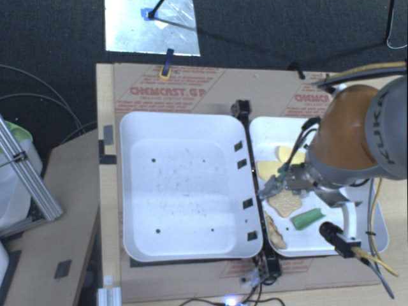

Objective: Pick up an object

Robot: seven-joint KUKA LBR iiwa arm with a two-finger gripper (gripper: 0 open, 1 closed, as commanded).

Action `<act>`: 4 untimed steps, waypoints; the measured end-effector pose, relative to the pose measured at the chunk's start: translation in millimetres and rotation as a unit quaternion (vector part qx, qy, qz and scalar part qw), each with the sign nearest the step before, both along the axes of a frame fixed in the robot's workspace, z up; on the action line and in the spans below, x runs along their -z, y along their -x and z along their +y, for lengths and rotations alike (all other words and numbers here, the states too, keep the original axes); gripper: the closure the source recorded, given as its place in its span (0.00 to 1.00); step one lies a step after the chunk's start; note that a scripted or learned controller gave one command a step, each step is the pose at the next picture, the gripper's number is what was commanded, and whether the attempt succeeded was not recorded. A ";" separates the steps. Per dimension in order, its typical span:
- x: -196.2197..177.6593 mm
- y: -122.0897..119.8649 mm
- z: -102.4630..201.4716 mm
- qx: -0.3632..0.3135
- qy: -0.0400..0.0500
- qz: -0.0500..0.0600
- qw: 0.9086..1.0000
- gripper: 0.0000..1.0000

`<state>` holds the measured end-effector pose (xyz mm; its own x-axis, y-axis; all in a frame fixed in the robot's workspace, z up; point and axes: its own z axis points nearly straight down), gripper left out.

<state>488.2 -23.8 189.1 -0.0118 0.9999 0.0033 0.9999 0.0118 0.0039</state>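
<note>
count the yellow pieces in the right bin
2 in sight: one yellow piece by the bin's left wall, another just above and right, half under the arm. More may be hidden beneath it.

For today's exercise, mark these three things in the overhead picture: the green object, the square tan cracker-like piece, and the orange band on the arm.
green object (306,218), camera view, middle of its body.
tan cracker-like piece (285,203), camera view, centre of its top face.
orange band (344,129), camera view, its broad curved side.

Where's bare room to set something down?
The left bin has bare floor wall to wall. The right bin is crowded: gripper, cracker, yellow pieces, green piece.
</note>
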 end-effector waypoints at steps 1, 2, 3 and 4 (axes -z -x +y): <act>4.6 1.0 -26.7 0.006 0.002 0.001 1.000 0.00; 105.7 -4.0 -93.6 0.009 0.001 0.003 1.000 0.00; 101.9 -60.8 -61.2 0.002 0.002 -0.003 1.000 0.00; 101.8 -90.3 -59.4 0.004 0.002 -0.002 1.000 0.00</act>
